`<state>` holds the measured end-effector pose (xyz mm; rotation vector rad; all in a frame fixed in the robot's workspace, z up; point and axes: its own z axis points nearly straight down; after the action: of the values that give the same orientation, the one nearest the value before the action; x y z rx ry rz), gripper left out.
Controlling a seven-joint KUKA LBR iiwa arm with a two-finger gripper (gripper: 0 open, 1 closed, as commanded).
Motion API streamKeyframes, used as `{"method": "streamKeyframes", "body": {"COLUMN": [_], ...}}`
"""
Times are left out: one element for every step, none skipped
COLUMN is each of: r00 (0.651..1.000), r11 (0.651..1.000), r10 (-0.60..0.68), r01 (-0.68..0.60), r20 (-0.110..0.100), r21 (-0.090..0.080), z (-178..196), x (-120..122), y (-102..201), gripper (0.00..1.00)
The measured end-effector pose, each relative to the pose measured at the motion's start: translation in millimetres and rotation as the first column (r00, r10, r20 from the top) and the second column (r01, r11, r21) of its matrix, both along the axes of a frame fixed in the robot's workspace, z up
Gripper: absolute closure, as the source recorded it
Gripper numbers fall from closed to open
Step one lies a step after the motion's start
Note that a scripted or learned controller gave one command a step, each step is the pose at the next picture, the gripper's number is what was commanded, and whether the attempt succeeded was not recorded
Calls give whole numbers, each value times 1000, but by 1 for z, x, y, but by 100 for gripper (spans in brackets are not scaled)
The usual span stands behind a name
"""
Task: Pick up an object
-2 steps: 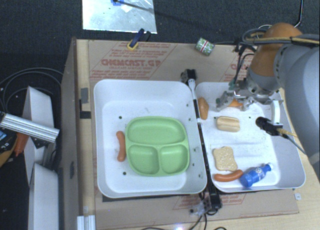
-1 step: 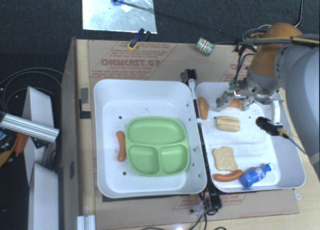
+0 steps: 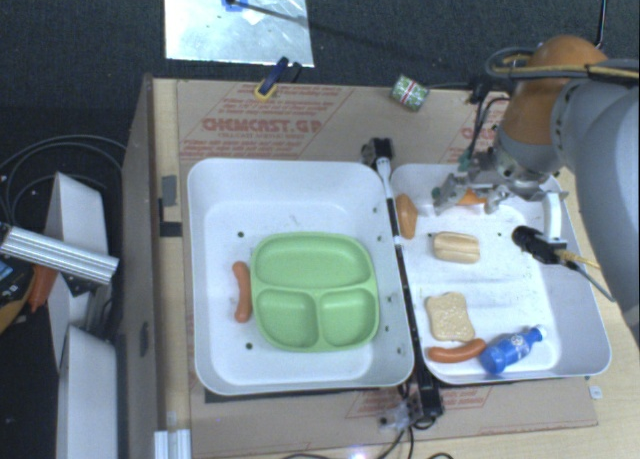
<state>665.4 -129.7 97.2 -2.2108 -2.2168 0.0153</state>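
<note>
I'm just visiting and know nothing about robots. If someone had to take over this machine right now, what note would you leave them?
Gripper: low over the back of the right bin, above something orange; no grasp visible.
Right bin holds a bread roll, toast slice, sausage, blue bottle, an orange-brown piece.
Left bin: green divided tray, another sausage.
Done: nothing lifted. Left: grasp and raise one item.
</note>
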Motion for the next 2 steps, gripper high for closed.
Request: {"method": "streamKeyframes", "body": {"r00": [1000,1000], "r11": [1000,1000], "r10": [0,3], "r01": [0,-3], "r20": [0,19], "r21": [2,0], "z": [-15,31], "x": [0,-10], "y": [-25,28], "gripper": [0,0]}}
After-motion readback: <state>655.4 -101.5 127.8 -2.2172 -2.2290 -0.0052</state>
